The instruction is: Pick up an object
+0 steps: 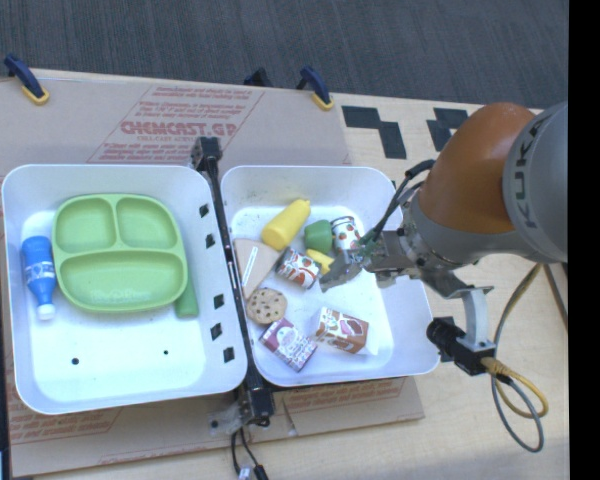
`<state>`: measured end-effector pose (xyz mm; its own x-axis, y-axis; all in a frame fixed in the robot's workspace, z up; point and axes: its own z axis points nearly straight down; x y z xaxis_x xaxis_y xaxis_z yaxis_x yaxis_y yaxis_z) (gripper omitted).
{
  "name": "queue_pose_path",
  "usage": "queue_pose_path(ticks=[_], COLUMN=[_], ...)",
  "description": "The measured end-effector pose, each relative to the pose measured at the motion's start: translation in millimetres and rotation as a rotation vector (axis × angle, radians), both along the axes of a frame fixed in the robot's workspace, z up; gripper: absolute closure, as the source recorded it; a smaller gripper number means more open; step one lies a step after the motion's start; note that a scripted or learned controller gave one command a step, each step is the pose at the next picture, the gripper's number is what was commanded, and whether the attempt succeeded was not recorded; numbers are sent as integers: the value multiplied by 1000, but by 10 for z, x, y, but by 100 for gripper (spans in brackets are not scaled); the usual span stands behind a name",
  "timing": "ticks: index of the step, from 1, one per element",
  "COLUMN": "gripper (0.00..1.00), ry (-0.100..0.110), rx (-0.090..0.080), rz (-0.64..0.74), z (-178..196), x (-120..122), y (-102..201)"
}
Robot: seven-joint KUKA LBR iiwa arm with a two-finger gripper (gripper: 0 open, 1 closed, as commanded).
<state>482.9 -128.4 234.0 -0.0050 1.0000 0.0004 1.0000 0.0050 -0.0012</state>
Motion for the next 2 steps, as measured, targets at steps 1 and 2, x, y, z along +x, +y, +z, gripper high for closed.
queue_pose_path(ticks=[1, 2], gripper=[0, 100], ry=[-2, 1], rx=[0, -1], rz=[0, 7], z=[-1229, -1131], x=[6, 5], y=[-726, -726])
